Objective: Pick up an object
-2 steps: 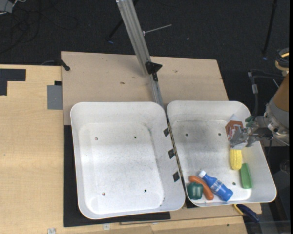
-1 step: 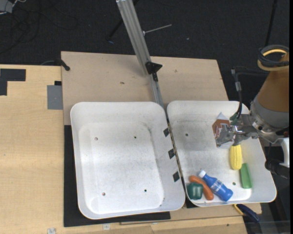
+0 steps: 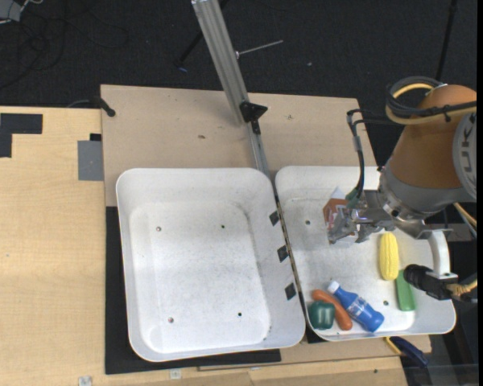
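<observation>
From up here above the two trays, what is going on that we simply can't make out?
- Hand: small and blurred in the camera view; whether it grips anything cannot be told.
- Reddish-brown item: half covered by the hand, too blurred to identify.
- Green object: partly overlapped by the arm's black fitting by the right bin's edge.
- Orange piece: partly under the blue bottle.
</observation>
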You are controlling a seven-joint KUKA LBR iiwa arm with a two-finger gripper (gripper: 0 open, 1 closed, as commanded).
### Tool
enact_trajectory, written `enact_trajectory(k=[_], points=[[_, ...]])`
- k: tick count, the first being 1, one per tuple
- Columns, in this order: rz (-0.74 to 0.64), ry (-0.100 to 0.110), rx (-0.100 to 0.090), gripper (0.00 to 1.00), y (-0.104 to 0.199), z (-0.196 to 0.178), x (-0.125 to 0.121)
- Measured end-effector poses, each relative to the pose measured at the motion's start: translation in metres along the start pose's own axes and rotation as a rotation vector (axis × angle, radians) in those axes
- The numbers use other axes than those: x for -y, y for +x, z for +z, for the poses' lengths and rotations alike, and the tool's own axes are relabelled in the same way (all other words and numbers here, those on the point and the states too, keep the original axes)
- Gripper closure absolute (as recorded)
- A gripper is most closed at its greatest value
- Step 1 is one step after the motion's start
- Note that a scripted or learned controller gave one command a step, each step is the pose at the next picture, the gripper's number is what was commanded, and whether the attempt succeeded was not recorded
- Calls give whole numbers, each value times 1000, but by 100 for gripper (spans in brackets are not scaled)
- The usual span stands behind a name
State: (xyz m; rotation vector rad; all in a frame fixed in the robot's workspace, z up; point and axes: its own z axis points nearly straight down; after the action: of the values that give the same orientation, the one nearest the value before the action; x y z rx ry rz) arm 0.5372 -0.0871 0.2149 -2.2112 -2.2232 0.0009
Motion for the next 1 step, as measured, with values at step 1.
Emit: enact_trajectory(k=[1], points=[[1,-2,1,100,48,-7,-1]])
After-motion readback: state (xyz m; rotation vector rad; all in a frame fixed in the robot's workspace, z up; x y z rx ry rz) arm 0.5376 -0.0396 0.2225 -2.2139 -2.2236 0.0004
